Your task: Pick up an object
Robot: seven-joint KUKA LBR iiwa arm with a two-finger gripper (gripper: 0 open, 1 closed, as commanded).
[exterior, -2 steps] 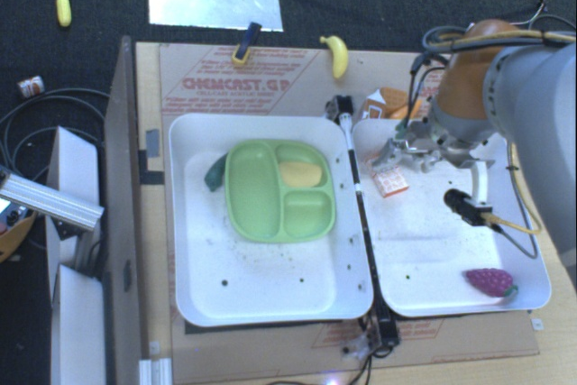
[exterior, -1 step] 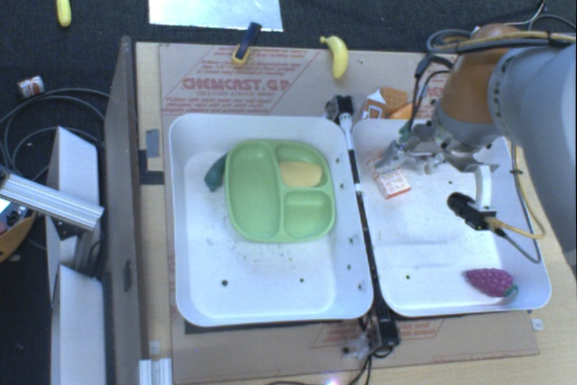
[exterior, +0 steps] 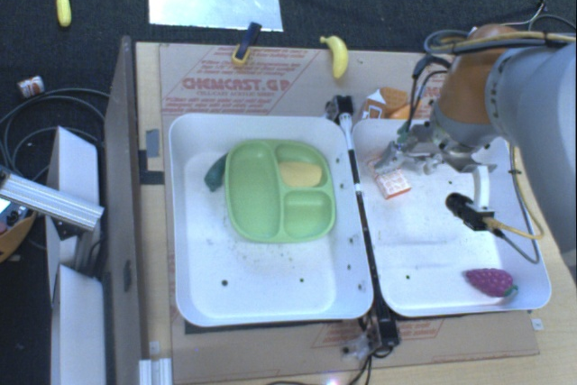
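My gripper (exterior: pixel 403 154) is low over the far left part of the right bin (exterior: pixel 424 284), at the end of the grey arm with its orange band (exterior: pixel 469 86). Just in front of it lies a small orange and white packet (exterior: pixel 393 185), close to the gripper's tip; whether they touch is unclear. A purple berry-like fruit (exterior: pixel 489 281) rests in the near right corner of that bin. An orange and white object (exterior: pixel 388 102) sits at the bin's far edge, behind the gripper.
The left bin (exterior: pixel 207 284) holds a green divided plate (exterior: pixel 266 203) with a yellow piece (exterior: pixel 300 172) in one compartment and a dark green thing (exterior: pixel 215 172) beside it. A banana (exterior: pixel 337 56) and a blue-yellow clamp (exterior: pixel 243 45) lie on the cardboard behind the bins. A black plug with a yellow cable (exterior: pixel 471 212) hangs over the right bin.
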